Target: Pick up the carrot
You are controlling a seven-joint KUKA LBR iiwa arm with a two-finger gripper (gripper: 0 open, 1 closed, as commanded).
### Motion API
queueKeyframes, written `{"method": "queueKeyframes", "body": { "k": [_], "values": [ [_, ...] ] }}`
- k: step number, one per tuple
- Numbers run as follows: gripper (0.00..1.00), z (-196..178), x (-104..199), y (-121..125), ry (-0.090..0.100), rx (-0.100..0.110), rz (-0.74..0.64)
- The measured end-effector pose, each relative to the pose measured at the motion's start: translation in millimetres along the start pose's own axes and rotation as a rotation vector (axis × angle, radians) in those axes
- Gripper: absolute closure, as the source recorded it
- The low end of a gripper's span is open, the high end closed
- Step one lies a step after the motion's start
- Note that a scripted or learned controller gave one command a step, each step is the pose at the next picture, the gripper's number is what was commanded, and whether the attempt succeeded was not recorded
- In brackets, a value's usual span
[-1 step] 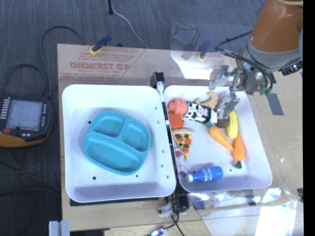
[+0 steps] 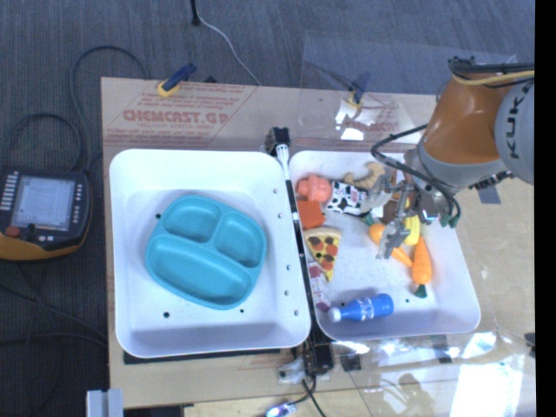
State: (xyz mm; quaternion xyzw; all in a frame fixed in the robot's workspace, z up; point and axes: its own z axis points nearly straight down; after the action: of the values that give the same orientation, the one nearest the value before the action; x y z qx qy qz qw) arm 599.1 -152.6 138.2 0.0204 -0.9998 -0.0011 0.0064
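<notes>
Two bins, my arm over the right one.
I couldn't tell the jaws' (image 2: pixel 393 233) state; carrot (image 2: pixel 420 263) lay just beside.

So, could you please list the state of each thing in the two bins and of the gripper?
carrot: lying in the right bin, not lifted
gripper: low over the right bin, just left of the carrot
blue bottle: lying on its side
pizza slice: lying flat
blue divided plate: right way up in the left bin
</notes>
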Motion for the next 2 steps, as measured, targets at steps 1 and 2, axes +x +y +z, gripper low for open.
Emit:
{"method": "queueKeyframes", "body": {
  "k": [1, 2],
  "values": [
    [0.0, 47.5, 42.3, 9.3, -0.028, 0.003, 0.095],
    [1.0, 35.0, 39.1, 9.2, -0.037, 0.008, 0.094]
  ]
}}
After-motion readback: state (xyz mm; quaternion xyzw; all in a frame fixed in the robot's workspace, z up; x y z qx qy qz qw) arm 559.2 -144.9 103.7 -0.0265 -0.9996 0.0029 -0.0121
